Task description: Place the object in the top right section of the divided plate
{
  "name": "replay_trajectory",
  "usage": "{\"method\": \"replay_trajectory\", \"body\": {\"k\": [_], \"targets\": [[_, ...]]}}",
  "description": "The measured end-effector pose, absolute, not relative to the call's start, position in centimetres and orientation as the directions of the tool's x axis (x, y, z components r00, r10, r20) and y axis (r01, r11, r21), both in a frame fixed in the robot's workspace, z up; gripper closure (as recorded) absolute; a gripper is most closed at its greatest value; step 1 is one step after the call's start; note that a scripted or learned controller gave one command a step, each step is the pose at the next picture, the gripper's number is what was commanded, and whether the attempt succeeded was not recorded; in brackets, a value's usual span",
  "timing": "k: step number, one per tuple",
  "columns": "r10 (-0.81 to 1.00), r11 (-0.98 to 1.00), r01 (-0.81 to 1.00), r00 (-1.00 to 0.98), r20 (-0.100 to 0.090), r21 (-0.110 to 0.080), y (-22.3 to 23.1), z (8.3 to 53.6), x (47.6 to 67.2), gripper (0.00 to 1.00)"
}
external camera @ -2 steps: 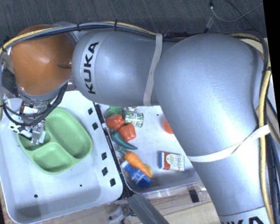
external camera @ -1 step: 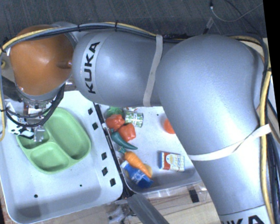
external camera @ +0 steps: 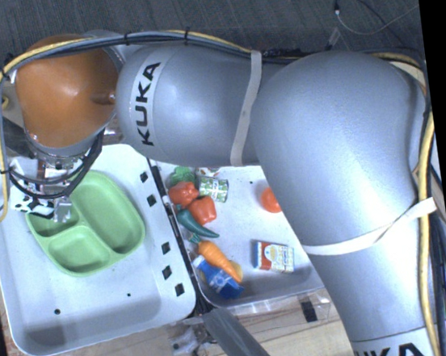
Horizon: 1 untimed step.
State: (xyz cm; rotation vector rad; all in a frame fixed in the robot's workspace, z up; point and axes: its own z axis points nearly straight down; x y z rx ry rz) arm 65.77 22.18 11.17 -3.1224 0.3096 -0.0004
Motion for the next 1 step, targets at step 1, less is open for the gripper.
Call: {"method": "replay_trajectory", "body": {"k": [1], "targets": [[-0.197,-0.980,-0.197,0.980,-0.003,-0.006,22.24,12.09,65.73,1.00]]}}
